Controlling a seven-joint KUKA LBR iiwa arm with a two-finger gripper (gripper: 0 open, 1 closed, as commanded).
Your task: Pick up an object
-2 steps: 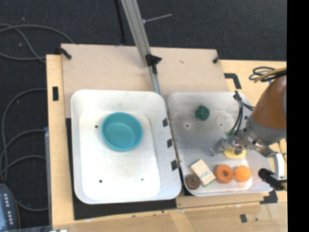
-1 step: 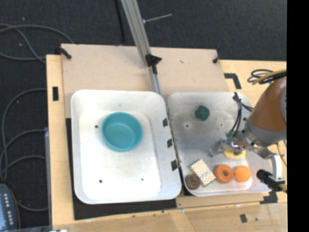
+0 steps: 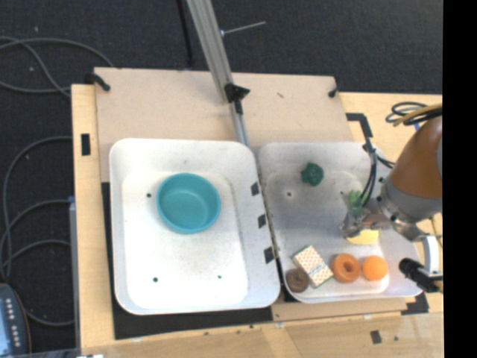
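Observation:
My gripper (image 3: 356,224) reaches down into the right bin (image 3: 298,159) near its right wall. It hangs right over a yellow object (image 3: 365,237), which shows partly beneath it. A small green piece (image 3: 355,198) lies just behind the gripper. A dark green lump (image 3: 312,174) sits further back in the same bin. Along the front edge lie a brown ring (image 3: 298,279), a patterned box (image 3: 313,265), an orange ring (image 3: 346,268) and an orange ball (image 3: 374,268).
The left bin (image 3: 127,274) holds a teal bowl (image 3: 188,203). A slanted metal rail (image 3: 216,51) runs from the top down to the divide between the bins. The arm's grey and orange body (image 3: 417,177) overhangs the right bin's right edge.

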